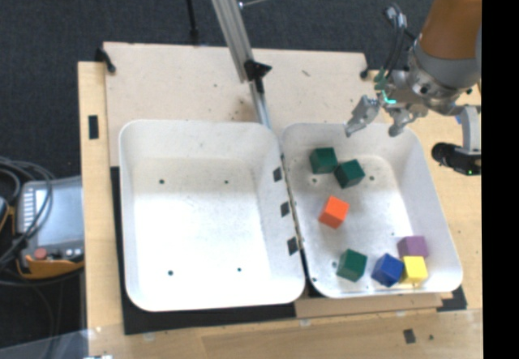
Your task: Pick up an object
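The right bin holds several small blocks. Two dark green blocks lie near its far side, and an orange block sits in its middle. Along the near side are a third green block, a blue block, a yellow block and a purple block. My gripper hangs above the bin's far rim, open, with nothing between its fingers. It is up and to the right of the two far green blocks.
The left bin lies beside the right one, sharing a middle rim. A slanted metal rail runs from the top down to the bins' junction. A control pendant and cables sit at the far left, off the bench.
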